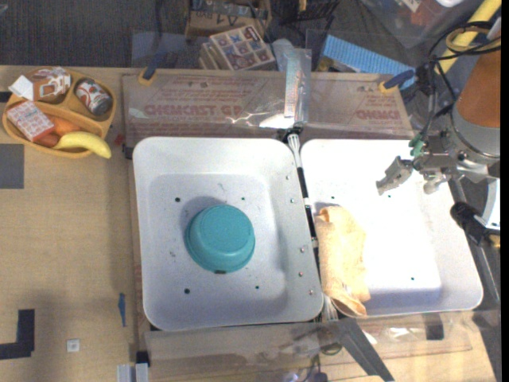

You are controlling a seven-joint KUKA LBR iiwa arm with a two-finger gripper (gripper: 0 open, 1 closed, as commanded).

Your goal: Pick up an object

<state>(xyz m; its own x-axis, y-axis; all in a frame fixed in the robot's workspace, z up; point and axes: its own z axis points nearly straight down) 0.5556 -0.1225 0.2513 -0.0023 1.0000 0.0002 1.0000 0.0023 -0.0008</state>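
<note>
hovering over the upper right part of the right bin (445, 289), my gripper (413, 175) carries nothing, its fingers spread apart with bare white floor beneath them. the nearest thing to take is the tan cloth (343, 257), crumpled along the left wall of the same bin, well down and left of the fingers. i judge the step in hand to be the approach: i would bring the gripper across above the cloth's thickest fold, keep off the bin wall, and drop straight so one finger lands each side of a ridge. soft fabric may slip, so i would close low. the teal bowl (221, 238) sits upside down in the left bin (159, 173), a harder target.
</note>
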